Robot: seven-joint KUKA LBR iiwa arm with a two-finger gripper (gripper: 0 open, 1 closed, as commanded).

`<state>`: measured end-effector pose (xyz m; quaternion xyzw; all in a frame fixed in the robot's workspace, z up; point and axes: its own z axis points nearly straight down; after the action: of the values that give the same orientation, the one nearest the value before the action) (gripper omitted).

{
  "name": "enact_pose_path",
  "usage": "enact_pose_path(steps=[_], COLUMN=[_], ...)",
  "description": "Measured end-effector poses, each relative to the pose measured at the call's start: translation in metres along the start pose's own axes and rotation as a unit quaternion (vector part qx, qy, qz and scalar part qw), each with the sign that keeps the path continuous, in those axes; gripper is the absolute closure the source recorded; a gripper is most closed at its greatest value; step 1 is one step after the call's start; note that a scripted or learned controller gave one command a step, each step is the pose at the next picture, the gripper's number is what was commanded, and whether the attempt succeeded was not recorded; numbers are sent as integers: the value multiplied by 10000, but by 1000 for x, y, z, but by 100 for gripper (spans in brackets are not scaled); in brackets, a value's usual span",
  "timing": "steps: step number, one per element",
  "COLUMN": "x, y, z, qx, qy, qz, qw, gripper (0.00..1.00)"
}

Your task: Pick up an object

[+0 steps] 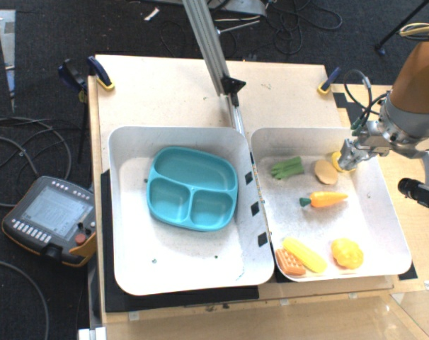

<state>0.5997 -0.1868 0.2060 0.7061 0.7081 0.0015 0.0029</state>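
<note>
Candidate objects: six toy foods are seen lying in the right bin (384, 211); no single target is named by the task.
Nearest candidates: a tan round piece (325, 171) and a small yellow piece (335, 161) are found at the bin's 12 o'clock, touching or nearly touching each other.
Other items: a green vegetable (287, 168) is placed at 10 o'clock, an orange carrot (324, 200) near the middle, a long yellow piece (304, 254) and a waffle-like piece (290, 262) at 7 o'clock, a yellow lumpy piece (347, 253) at 5 o'clock.
End effector: the end effector (347, 156) is seen low at the bin's 1 o'clock edge, just beside the small yellow piece; whether it is apart or together cannot be told, and nothing is seen held.
Progress: the approach is judged made; grasp and lift are judged left to do.
Left bin: a teal divided plate (192, 188) is held by the left bin (129, 261).
Bench: a pale bench (165, 91) carries both bins; yellow-tipped clamps (102, 77) are fixed at its far corners, and a metal pole (209, 37) rises from its far middle.
Room: dark floor with cables is seen around; a teach pendant (50, 219) lies at the bench's 9 o'clock.
</note>
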Motion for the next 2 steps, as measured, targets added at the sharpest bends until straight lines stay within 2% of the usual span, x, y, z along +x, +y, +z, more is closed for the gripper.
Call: enact_pose_path(steps=[1, 2], x=[0, 42], y=[2, -18], z=[-43, -44], qx=[-3, 36], qy=[-2, 17], qz=[-2, -15], qw=[10000, 10000], gripper=[100, 100])
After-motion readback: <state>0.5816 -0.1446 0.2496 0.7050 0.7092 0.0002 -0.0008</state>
